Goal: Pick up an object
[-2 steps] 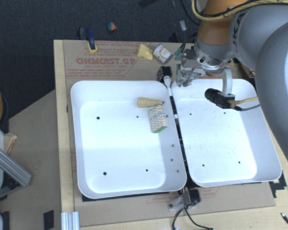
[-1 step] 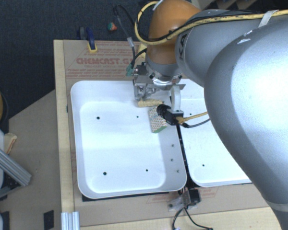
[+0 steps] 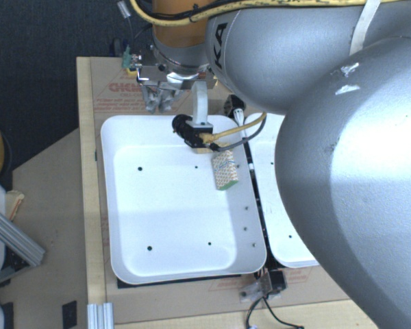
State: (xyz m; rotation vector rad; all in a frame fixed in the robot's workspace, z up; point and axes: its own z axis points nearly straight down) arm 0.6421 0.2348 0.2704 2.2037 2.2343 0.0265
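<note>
A small object with a green and white dotted pattern lies in the left bin, close to that bin's right wall and toward the back. My gripper hangs over the far rim of the left bin, up and to the left of the patterned object and well apart from it. I see nothing held in the gripper. The grey arm with its orange band reaches in from the upper right and covers much of the view.
The right bin sits beside the left one and is mostly hidden under the arm. The cardboard-coloured bench top frames both bins. Metal rails lie at the lower left, off the bench.
</note>
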